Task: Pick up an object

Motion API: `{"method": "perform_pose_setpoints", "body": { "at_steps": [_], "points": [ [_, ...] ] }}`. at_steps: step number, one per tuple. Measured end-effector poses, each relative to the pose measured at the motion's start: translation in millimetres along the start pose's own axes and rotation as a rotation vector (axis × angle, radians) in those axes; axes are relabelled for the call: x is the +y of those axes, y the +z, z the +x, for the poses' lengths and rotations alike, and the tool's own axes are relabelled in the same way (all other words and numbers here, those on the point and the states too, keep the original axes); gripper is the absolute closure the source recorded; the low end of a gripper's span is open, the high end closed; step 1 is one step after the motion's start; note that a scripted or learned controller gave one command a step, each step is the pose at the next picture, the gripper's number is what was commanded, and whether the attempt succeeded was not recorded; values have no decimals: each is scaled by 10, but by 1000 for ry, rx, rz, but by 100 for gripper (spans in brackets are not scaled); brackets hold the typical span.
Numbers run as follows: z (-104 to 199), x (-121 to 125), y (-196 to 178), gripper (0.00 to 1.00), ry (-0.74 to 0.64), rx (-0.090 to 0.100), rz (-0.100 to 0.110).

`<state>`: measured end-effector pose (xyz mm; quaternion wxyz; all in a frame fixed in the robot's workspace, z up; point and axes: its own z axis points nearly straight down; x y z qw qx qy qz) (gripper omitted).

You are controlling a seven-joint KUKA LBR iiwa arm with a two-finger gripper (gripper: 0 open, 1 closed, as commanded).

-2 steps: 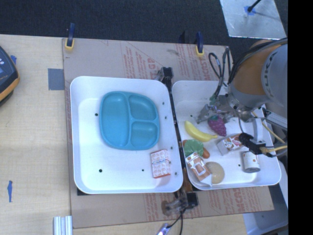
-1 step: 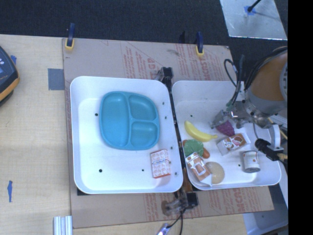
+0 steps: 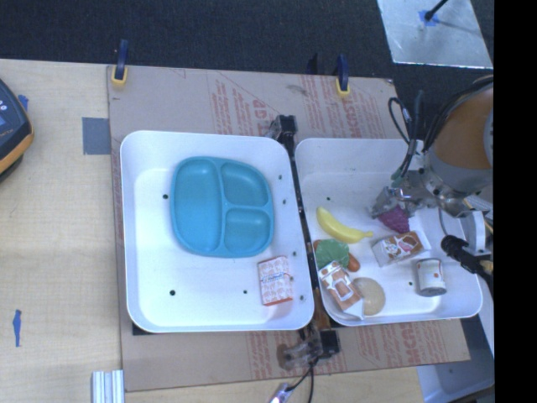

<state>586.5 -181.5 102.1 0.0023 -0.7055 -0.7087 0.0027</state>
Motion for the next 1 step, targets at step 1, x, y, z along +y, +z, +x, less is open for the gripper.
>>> {"method": "perform_pose_setpoints", "body": {
  "at_steps": [1],
  "points": [
    [1086, 309, -910, 100, -1, 2, -6]
  ]
}}
